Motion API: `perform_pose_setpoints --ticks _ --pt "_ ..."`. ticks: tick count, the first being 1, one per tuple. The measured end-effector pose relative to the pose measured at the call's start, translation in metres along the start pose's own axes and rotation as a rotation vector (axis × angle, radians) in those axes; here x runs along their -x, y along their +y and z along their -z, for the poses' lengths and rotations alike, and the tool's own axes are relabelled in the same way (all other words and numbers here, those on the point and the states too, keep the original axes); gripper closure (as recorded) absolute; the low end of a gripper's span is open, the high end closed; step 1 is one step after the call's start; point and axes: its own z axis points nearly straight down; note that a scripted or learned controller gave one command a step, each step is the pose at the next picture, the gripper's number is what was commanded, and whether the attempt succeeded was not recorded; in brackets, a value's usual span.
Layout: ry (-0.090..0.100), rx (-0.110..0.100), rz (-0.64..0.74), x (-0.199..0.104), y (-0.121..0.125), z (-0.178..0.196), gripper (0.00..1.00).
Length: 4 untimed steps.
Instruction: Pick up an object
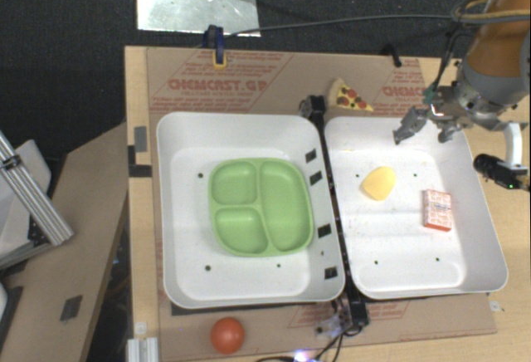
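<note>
Camera view shows your two-finger gripper (426,123) spread wide and empty over the right white bin's (479,269) far edge, the rounded yellow object (379,183) apart below; descend off-centre and it may roll away.

My bench (274,74) is a brown board printed with red lettering. On it lie 2 white bins side by side, the left bin (178,186) and the right bin (473,219), plus a pizza slice toy (348,96) behind them and an orange ball (227,335) in front.
</note>
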Motion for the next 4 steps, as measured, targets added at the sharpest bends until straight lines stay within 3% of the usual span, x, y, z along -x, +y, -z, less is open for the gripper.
perform_pose_setpoints --ticks 2,3,4 --pt "0.001 -0.002 0.004 -0.013 0.005 -0.111 0.00" --pt "0.000 0.006 0.005 -0.012 0.007 -0.096 1.00" --pt "0.000 0.007 0.003 -0.016 0.004 -0.051 1.00"
